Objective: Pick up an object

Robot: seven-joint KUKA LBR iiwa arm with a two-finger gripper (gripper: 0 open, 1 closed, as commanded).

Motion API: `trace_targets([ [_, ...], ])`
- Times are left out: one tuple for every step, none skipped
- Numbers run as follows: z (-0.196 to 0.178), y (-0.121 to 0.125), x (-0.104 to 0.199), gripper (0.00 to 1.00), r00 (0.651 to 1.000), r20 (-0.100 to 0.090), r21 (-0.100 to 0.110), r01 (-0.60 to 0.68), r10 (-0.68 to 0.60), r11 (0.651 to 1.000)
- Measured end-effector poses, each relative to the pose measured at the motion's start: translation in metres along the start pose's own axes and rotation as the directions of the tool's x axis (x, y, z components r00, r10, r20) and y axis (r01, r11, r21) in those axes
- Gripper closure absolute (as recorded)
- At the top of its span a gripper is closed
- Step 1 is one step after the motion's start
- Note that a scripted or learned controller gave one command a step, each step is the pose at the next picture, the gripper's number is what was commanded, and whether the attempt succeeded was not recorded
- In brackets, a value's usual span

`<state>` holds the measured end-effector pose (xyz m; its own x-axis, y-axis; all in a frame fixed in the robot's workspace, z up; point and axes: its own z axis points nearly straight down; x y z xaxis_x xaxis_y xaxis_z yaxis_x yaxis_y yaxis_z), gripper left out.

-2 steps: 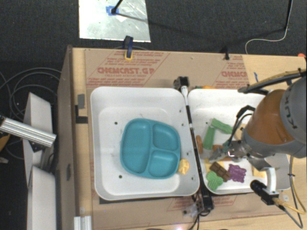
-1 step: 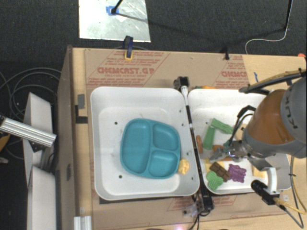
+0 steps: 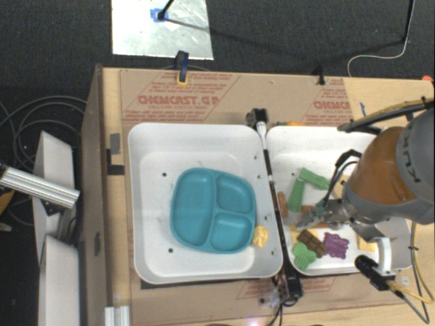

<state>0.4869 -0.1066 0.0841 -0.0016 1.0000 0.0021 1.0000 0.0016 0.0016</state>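
Two white bins sit on the tabletop, and the tool (image 3: 314,214), its state too blurry to tell, hangs in the right bin (image 3: 319,136) just above the brown block (image 3: 311,240).

arm (image 3: 394,175) cut off at right edge, hiding right bin (image 3: 319,138) interior

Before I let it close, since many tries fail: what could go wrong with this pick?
1. The gripper hangs over a tight cluster: green block, brown piece and purple toy lie close together, so it may nudge several and grasp none.
2. It works close to the bin divider; a pushed piece could wedge against that wall.
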Motion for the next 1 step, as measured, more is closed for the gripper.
trace_targets([
  [0.0002, 0.0000, 0.0044, 0.00, 1.000, 0.000, 0.001, 0.003, -0.003, 1.000],
])
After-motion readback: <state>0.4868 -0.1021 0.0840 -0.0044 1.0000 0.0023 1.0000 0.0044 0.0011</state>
